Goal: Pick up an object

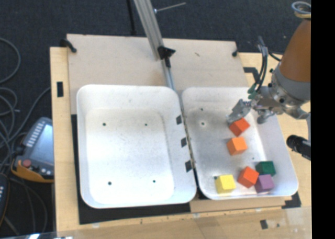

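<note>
**Gripper poised over the red-orange cube in the right bin**

While the bench (pixel 60 128) carries two shallow white bins side by side, the action belongs to the right bin (pixel 209 107), where the KUKA arm (pixel 296 60) reaches in from the right edge, its orange band showing above the grey wrist. The left bin (pixel 125 144) lies well apart from the arm. A slanted aluminium rail (pixel 149 18) runs down from the top of the view towards the seam between the bins.

At the arm's tip, the gripper (pixel 250 111) hangs over the upper right part of the right bin, its two fingers spread apart — one reaching left, the other lower right — with nothing between them.

Six small blocks lie in that bin. The red-orange cube (pixel 239 126) sits just below the gripper, close under the left finger, and I judge it the likeliest target. Next below it is an orange cube (pixel 236 145), near but not touching. Farther towards the front edge cluster a red cube (pixel 248 176), a green cube (pixel 266 167), a purple cube (pixel 265 182) and, a little apart on the left, a yellow cube (pixel 226 183).

The coming move turns on one relation: the red-orange cube lies slightly down-view and left of the midpoint between the fingers, so the gripper would need a small shift that way before descending. The cube is turned at an angle to the bin walls; whether the fingers line up with its flat faces I cannot tell.
</note>
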You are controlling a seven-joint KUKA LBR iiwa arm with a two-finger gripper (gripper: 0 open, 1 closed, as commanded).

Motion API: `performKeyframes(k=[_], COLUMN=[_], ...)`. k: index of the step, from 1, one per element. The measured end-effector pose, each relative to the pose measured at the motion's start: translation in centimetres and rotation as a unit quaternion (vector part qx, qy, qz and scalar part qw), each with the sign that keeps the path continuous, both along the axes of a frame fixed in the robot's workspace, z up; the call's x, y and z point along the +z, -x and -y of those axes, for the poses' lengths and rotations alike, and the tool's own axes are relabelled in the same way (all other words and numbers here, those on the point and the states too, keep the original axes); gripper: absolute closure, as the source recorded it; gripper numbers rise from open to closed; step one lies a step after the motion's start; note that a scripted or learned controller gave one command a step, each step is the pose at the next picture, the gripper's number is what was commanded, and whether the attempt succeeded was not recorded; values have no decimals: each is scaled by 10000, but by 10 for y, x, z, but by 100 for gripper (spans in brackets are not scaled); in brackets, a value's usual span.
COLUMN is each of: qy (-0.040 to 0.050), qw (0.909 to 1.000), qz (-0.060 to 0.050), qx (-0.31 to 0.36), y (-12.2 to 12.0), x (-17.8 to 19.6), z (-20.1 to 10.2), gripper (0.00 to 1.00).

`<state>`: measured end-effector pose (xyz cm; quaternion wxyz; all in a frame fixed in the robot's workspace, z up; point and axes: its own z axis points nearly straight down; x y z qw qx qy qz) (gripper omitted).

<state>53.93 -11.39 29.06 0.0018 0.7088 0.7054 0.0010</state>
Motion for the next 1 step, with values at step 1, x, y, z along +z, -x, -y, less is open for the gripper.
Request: performKeyframes(k=[1], qy=[0], qw=[10000], qz=[-52], qx=[11], y=[-4], x=[-138], z=[52], gripper=[0])
